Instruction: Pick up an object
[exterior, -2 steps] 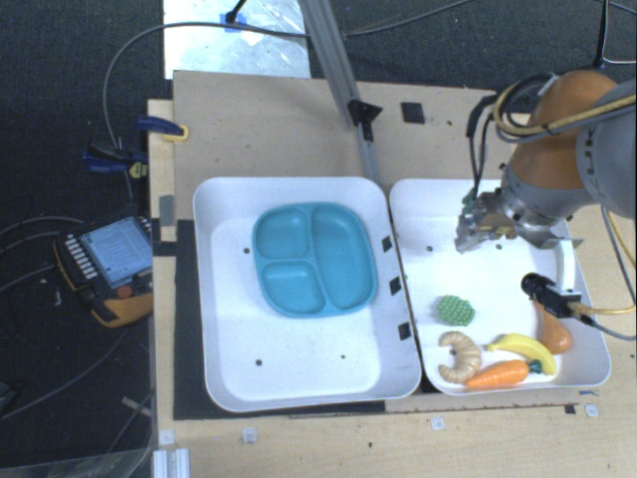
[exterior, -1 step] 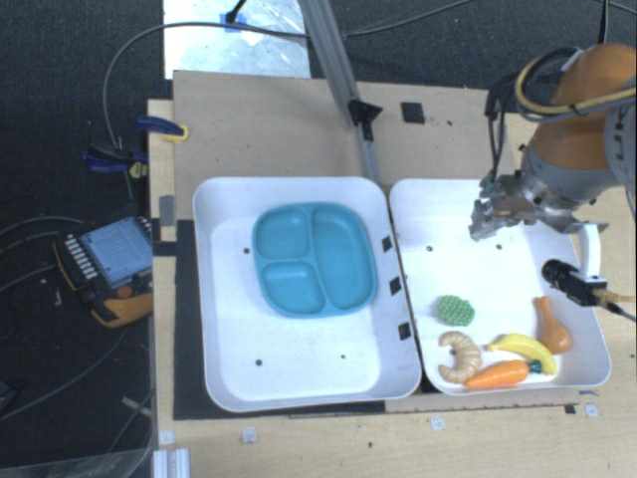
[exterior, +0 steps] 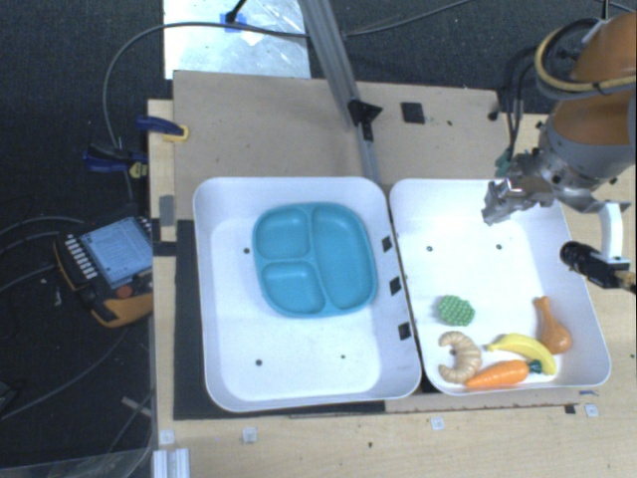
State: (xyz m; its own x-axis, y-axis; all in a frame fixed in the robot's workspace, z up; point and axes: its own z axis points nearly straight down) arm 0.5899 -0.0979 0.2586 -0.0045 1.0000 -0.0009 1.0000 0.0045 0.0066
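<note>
End effector [exterior: 501, 203] over right bin [exterior: 438, 217], 12 o'clock of banana [exterior: 523, 346]; finger state not discernible.

Blue plate [exterior: 316, 259]; yellow banana [exterior: 524, 348]; orange carrot [exterior: 497, 374]; green ball [exterior: 456, 311].

Blue sectioned plate [exterior: 316, 259] in left bin [exterior: 224, 366]; clamps [exterior: 149, 127] at bench edge.

You see bright light glaring off the two white bins [exterior: 299, 366]; everything looks a bit soft and blurry.
</note>
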